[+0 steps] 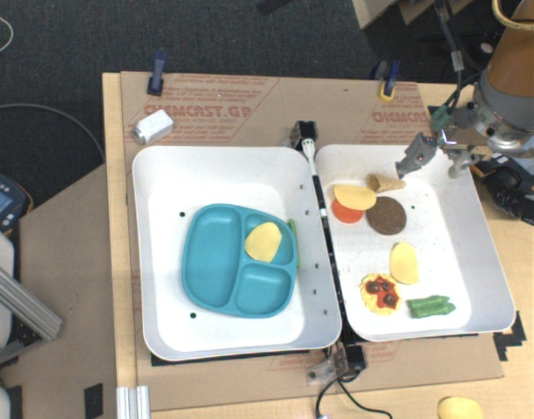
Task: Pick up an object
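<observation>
Hovering at right bin's (476, 225) far edge, gripper (415, 158) sits above tan piece (386, 183); finger state unclear, nothing visibly held. Pick not yet done.

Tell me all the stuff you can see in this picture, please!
White bins: 2, side by side on the bench, left bin, right bin.
Divided plate: 1, teal, in the left bin.
Yellow piece: 1, on the teal plate, upper right compartment.
Yellow and orange food piece: 1, right bin, upper left.
Tan piece: 1, right bin, near the top.
Brown round patty: 1, right bin, middle.
Pale yellow slice: 1, right bin, below the patty.
Yellow piece with red topping: 1, right bin, lower part.
Green piece: 1, right bin, lower right.
Clamps: 2, blue and, on the board's far edge.
Pincer: 1, grey, above the right bin's top.
</observation>
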Controlling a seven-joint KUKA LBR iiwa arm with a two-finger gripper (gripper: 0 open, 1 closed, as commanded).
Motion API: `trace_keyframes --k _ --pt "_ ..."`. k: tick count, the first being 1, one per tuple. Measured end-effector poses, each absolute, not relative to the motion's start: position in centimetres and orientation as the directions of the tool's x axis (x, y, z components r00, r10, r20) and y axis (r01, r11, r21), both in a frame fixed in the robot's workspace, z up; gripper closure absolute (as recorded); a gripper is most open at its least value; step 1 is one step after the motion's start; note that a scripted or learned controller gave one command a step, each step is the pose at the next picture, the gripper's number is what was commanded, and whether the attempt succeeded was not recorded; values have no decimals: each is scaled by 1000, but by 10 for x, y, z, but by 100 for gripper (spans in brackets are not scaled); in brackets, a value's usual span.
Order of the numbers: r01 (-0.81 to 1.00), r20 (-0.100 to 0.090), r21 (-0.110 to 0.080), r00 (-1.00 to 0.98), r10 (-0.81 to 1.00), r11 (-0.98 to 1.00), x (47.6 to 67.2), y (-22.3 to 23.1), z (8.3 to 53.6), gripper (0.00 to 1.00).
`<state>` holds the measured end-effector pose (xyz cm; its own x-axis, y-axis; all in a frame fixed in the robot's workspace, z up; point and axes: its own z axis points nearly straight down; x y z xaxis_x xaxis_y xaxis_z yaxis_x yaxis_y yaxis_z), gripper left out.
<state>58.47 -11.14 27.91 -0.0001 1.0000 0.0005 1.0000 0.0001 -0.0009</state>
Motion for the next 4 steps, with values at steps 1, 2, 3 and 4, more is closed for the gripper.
trace_keyframes --k 1,2,3,4 --pt "1000 4 -14 1 1000 -1 536 -95 123 0" --pt "1000 3 -7 2 1000 -2 479 -92 85 0" --pt "1000 -2 7 -3 1000 3 553 -96 98 0" --pt "1000 -3 5 2 1000 -2 584 -169 85 0"
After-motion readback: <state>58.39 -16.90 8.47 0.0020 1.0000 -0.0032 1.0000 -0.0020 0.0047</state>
